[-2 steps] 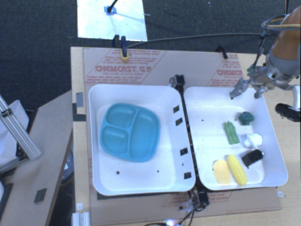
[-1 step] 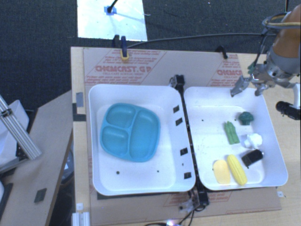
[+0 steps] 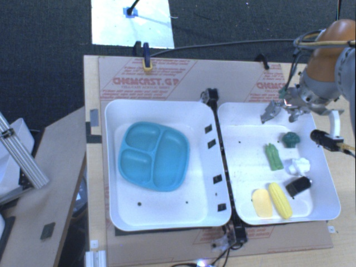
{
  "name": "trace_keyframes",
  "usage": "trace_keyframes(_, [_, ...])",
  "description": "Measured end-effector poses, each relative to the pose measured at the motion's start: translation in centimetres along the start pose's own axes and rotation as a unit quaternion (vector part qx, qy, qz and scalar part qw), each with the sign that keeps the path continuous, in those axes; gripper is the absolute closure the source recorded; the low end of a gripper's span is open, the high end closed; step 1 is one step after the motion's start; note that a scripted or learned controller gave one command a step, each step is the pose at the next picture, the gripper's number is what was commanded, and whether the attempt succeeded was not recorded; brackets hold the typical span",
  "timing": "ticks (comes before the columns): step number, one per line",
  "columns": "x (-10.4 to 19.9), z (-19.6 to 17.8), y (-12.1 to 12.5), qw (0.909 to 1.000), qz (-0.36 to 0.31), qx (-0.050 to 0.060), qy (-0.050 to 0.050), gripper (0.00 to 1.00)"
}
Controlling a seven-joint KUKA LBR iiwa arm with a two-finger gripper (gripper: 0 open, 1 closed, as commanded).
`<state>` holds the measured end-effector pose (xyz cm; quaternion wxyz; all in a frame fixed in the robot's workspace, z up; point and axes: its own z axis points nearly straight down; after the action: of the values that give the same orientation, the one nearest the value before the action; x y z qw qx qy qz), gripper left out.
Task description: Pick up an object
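Note:
My gripper (image 3: 281, 114) hangs over the far edge of the right bin (image 3: 245, 166), its two fingers (image 3: 269, 113) spread apart with nothing between them. It is open. Below it in the bin lie a dark green lump (image 3: 290, 139), a light green pod-shaped piece (image 3: 273, 156), a small white object (image 3: 297, 164), a black block (image 3: 298, 186), a yellow corn cob (image 3: 280, 200) and a pale yellow piece (image 3: 262, 202). The green lump is the closest, just in front of and to the right of the fingers.
The left bin (image 3: 119, 204) holds a blue divided plate (image 3: 154, 156). A black hinge strip (image 3: 218, 160) runs between the bins. A cable (image 3: 222, 42) crosses the board behind them. The arm's grey body (image 3: 328, 77) fills the right rear.

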<state>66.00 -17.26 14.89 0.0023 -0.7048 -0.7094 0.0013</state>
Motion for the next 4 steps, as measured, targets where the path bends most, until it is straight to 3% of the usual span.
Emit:
trace_keyframes(2, [-0.1,6.8,0.2,1.0000,-0.001,-0.001,0.000,0.00])
trace_keyframes(3, [-0.1,5.7,0.4,1.0000,-0.002,-0.002,-0.001,1.00])
trace_keyframes(4, [0.4,1.4,0.2,1.0000,0.000,-0.004,-0.001,1.00])
